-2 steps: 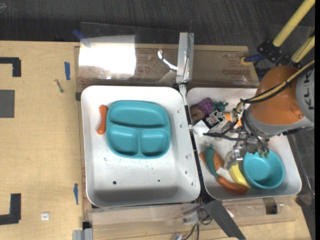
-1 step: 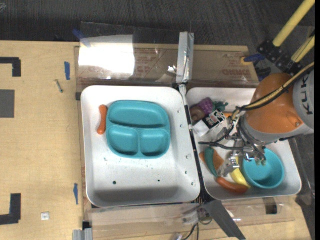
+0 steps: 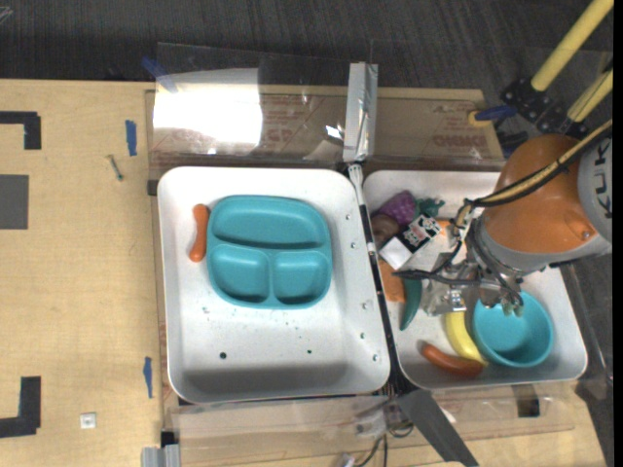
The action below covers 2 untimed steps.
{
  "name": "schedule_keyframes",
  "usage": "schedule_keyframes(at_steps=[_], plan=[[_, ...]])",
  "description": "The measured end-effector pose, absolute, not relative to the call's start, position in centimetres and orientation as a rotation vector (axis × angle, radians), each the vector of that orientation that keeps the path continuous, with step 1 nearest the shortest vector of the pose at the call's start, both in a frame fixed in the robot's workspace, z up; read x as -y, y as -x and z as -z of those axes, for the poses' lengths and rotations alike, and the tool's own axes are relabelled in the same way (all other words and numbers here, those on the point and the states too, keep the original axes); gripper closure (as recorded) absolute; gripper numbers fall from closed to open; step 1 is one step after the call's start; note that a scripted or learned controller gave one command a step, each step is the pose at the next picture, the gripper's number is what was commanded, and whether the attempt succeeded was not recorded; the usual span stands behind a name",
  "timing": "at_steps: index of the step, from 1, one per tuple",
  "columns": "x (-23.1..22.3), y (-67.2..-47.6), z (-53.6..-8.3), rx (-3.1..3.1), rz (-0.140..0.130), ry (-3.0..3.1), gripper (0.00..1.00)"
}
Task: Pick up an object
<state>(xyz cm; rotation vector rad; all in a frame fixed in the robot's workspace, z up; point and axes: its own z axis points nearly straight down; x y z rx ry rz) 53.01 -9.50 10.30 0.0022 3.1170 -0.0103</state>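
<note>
My gripper (image 3: 474, 298) hangs low over the right bin (image 3: 574, 358), under the orange wrist band. It sits above a yellow banana (image 3: 461, 337) and the rim of a teal bowl (image 3: 516, 334). A red sausage (image 3: 450, 358) lies at the bin's front. To the gripper's left are a dark green pepper (image 3: 413, 300), an orange carrot (image 3: 391, 285), a white card (image 3: 397, 253), purple grapes (image 3: 399, 205) and a small black-and-white toy (image 3: 421, 230). I see nothing clearly between the fingers.
The left bin (image 3: 185, 358) holds a teal divided plate (image 3: 271, 251) and an orange sausage (image 3: 199, 232) along its left side. A metal divider post (image 3: 358, 115) stands behind the bins. Yellow bars (image 3: 579, 27) cross the upper right.
</note>
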Motion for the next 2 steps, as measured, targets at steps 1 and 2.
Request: schedule_keyframes(at_steps=[1,2], plan=[[15.16,-53.19,-22.33,-3.109,0.008,0.347,1.0],[14.99,-53.1,-22.06,-3.113,0.002,0.35,0.0]])
